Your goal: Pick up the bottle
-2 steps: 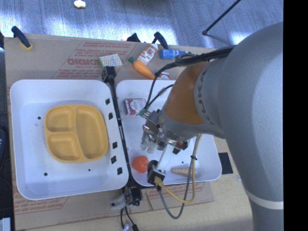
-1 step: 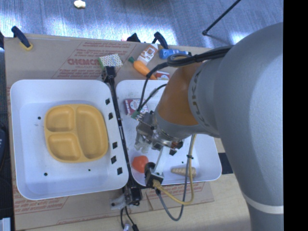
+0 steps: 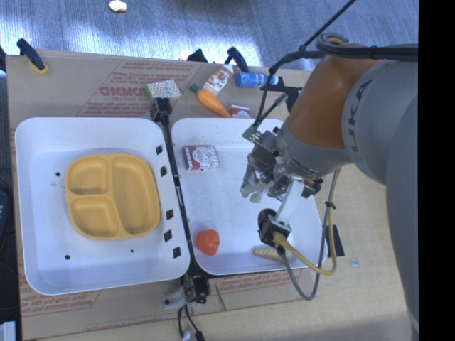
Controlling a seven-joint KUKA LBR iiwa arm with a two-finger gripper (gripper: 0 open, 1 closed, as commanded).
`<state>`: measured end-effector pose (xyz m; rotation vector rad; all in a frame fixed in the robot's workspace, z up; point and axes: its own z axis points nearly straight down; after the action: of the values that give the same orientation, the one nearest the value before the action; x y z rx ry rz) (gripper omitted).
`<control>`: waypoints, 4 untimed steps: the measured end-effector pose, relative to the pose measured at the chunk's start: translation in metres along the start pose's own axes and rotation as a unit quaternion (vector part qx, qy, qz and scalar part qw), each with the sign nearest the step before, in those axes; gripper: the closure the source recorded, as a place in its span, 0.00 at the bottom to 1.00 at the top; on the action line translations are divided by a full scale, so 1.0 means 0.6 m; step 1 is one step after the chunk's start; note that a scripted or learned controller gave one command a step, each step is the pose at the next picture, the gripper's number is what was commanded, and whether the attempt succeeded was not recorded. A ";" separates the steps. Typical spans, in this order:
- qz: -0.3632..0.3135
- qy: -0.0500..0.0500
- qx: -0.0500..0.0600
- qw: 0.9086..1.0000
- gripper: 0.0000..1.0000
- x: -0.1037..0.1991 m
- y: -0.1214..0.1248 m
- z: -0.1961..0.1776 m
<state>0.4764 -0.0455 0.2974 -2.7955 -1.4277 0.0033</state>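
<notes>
Left bin, left half of frame: yellow divided tray sits in it. Right bin, centre: small red-and-white carton upper left, red tomato-like ball lower left. Gripper hangs over the bin's middle-right; can't tell finger state from this angle. Bottle, white with orange cap, lies on the cardboard above the right bin, upper centre, well apart from the gripper, beside a carrot and a blue item.
</notes>
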 end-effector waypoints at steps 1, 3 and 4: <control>0.160 0.000 0.002 0.987 1.00 -0.028 0.018 0.178; 0.334 0.001 0.001 0.942 1.00 -0.223 0.161 0.153; 0.318 0.000 0.003 0.948 1.00 -0.148 0.107 0.158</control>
<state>0.4757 -0.1550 0.2025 -3.1004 -0.4637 0.0082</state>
